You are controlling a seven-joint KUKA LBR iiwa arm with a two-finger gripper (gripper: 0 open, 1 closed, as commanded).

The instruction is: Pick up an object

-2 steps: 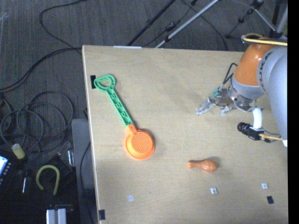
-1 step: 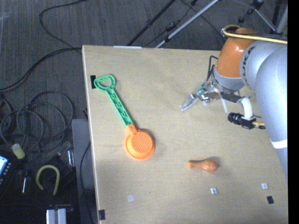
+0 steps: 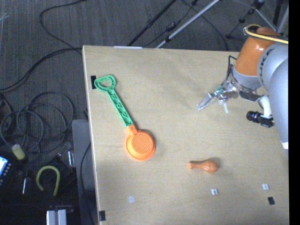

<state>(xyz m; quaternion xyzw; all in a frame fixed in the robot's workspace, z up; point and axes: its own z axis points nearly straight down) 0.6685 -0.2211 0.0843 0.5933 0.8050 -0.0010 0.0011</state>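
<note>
End effector [image 3: 213, 100] hangs over the right part of the desk [image 3: 178, 74], angled down and left, with my orange-banded wrist behind it to the right. Fingers look spread apart with nothing between them, so I'm released and empty

Two candidates on the desk:
- gourd [image 3: 204, 165]: small, orange, lying on its side, fat end right, thin neck pointing left. It sits below my end effector in view, nearer the front edge, apart from everything else
- strainer [image 3: 125, 121]: green handle running from the upper left down to an orange mesh head, well apart from me on the left side

My judgement: go for the gourd, since it's the nearer one and compact. To do this well:
- translate over it before descending, not on a diagonal, so a fingertip doesn't nudge it
- rotate the wrist so the jaws close across the fat body, perpendicular to its long axis; the neck is thin and likely to slip out
- centre on the bulb, not on the overall midpoint
- it's rounded, so it may roll if one finger touches first; come down with both fingers straddling it evenly, right to the surface, then close
- lift straight up and check it's actually between the fingers before calling it a pick

Strainer is the fallback; the handle would be the place to pinch, but it lies flat and low
</note>
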